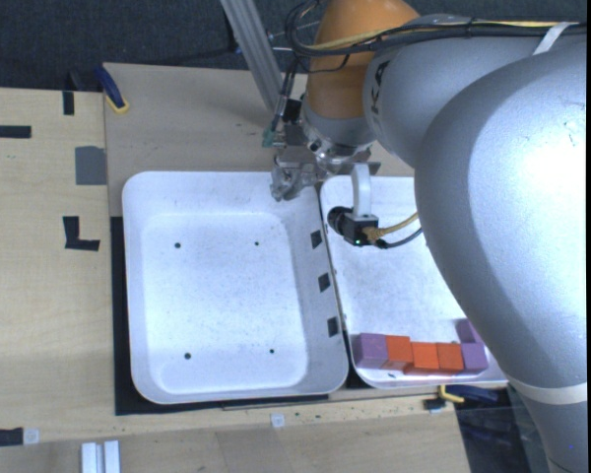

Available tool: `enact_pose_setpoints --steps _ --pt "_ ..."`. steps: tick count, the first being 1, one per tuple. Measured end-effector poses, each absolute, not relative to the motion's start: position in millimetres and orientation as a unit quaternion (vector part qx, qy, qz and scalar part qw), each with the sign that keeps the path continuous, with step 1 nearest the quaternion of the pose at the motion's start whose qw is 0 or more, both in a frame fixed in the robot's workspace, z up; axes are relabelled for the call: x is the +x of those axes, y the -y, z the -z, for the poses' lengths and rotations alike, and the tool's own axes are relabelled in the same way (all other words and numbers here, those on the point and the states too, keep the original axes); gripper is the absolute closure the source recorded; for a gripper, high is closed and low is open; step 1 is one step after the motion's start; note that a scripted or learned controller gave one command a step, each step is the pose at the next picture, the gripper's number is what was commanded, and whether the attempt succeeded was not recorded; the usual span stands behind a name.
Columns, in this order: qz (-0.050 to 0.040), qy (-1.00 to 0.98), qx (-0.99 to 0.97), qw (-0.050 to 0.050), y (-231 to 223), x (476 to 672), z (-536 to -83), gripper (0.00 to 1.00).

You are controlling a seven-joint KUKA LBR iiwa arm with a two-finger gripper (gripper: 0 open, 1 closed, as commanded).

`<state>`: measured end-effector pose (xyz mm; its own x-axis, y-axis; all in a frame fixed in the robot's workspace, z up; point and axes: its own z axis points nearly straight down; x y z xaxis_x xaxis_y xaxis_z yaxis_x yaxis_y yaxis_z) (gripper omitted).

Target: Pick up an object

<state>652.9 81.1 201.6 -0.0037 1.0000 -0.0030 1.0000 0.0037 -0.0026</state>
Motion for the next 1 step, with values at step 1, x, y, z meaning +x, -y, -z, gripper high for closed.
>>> enact_pose_setpoints --steps 1 --pt "0.0029 -0.708 0.706 0.000 -80.8 652.7 -201.1 0.00"
